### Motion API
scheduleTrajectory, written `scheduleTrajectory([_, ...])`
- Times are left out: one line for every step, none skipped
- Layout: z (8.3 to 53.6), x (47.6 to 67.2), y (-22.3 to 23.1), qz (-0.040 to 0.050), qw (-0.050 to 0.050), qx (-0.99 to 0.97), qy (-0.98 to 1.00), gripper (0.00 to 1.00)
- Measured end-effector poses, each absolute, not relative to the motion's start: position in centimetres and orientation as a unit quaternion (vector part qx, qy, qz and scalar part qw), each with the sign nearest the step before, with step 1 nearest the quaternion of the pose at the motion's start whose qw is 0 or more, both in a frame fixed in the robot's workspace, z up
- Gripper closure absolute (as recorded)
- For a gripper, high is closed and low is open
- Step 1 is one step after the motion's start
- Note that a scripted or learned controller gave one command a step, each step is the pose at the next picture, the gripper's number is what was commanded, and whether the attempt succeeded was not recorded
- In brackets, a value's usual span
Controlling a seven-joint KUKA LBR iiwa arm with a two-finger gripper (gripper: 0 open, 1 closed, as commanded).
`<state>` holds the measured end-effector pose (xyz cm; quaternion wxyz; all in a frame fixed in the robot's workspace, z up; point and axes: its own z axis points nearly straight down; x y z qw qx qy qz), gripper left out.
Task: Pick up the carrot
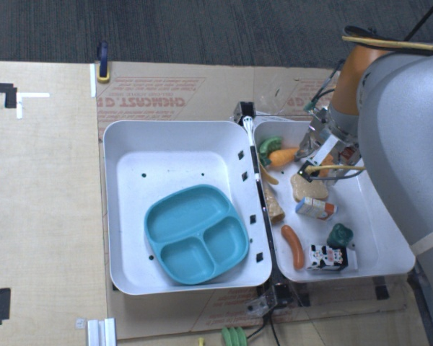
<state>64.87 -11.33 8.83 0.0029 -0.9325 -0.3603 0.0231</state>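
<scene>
The short orange carrot with a green leafy top (pixel 280 156) lies in the right-hand white bin (pixel 379 247), up in its far left corner, close to the wall it shares with the left white bin (pixel 119 193). It looks plump and smooth, tapering towards the right, with the green tuft at the end nearest that wall. The end effector (pixel 304 158) hangs just beside the carrot's narrow end; from here I cannot tell whether it is open or closed, nor whether it touches the carrot.

Just in front of it lie a pale slice of bread (pixel 308 189) and a small pale carton with a red end (pixel 316 208), its label too small to read. Nearer still are a reddish-orange sausage (pixel 294 246) and a black-and-white patterned carton (pixel 326 258) (any lettering on it is beyond me). The left bin holds a blue three-compartment plate (pixel 195 233).

The brown cardboard sheet (pixel 151 96) under the bins, on the pale wooden tabletop (pixel 43 193), carries red printing, upside down from this side and not clear enough to read.
</scene>
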Motion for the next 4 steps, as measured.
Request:
scheduleTrajectory([9.1,58.9,-9.5,0.0035,0.002,-0.979,-0.203,0.00])
scheduleTrajectory([10.0,58.9,-9.7,0.0049,0.002,-0.979,-0.206,1.00])
scheduleTrajectory([10.0,58.9,-9.6,0.0050,0.002,-0.979,-0.206,0.00])
scheduleTrajectory([10.8,58.9,-9.8,0.0064,0.003,-0.978,-0.207,1.00])
